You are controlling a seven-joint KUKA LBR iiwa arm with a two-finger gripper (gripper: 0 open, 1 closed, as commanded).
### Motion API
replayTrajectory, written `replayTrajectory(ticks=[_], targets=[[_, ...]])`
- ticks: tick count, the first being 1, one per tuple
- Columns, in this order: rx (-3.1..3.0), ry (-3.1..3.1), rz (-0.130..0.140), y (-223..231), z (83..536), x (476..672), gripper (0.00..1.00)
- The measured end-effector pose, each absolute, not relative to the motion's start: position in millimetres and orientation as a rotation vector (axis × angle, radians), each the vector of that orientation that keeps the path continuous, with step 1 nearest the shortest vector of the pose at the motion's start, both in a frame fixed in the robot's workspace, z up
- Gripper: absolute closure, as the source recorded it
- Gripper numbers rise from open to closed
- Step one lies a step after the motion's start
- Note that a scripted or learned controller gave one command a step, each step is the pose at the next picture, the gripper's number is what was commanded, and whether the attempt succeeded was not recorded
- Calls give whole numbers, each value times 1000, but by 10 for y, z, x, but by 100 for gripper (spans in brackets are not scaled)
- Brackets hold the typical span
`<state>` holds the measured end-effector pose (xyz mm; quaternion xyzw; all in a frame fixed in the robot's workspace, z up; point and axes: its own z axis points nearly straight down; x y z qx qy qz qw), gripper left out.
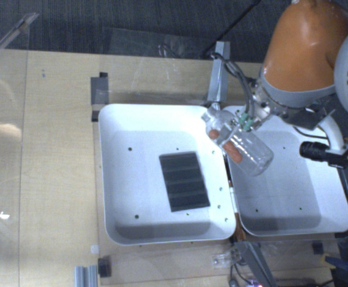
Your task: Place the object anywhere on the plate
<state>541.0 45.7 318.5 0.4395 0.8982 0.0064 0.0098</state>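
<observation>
My tool (241, 124) hung above the seam between the two bins, at the upper inner corner of the right bin (317, 220). A clear plastic bottle (241, 141) was caught in it: my fingers were clenched across the bottle near its neck, and the body slanted down and to the right over the right bin's floor, while the capped end pointed up and left toward the left bin (120, 160). Something orange-red showed through the clear wall near the neck; I could not tell what it was. The bottle was off the bin floor, held in the air.

The plate (185, 181), a dark ribbed rectangle, lay flat in the middle of the left bin, well apart from the bottle and down-left of it.

On my arm (305, 40), the grey housing at the far right carried the letters "KUKA", partly cut by the frame edge. Both bins sat side by side on the pale wooden surface (42, 160).
</observation>
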Motion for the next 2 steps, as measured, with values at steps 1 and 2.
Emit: replayTrajectory(ticks=[1, 2], targets=[[1366, 2800, 26, 459, 3294, 5431, 100], [1529, 2736, 7, 362, 3230, 5507, 100]])
